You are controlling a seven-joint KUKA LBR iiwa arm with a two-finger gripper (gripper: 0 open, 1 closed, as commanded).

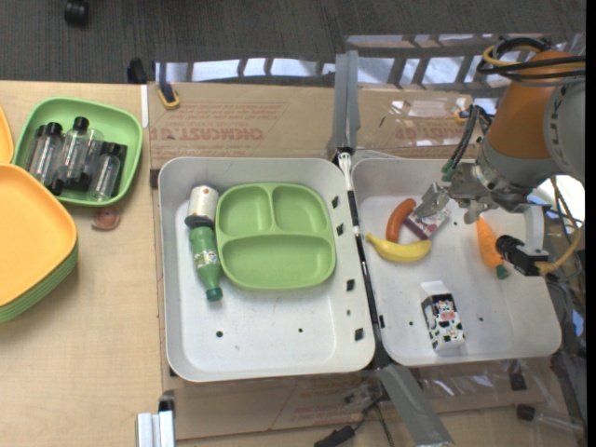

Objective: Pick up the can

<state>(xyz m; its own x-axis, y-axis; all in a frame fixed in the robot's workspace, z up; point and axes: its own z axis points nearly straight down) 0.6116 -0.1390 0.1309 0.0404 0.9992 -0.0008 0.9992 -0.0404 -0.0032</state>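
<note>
A: Nearest the camera in the right bin: small milk carton with a cow print, lying flat.
B: Can?
A: In the left bin. White can sits at the top left corner of the green divided plate, touching the cap end of a green bottle lying along the plate's left edge.
B: Gripper?
A: Gripper is over the right bin, well apart from the can. Low, just above the banana and beside the red sausage. Something pinkish shows at the tip; can't tell what. Can't tell the finger state either.
B: Other items?
A: Carrot near the right wall.
</note>
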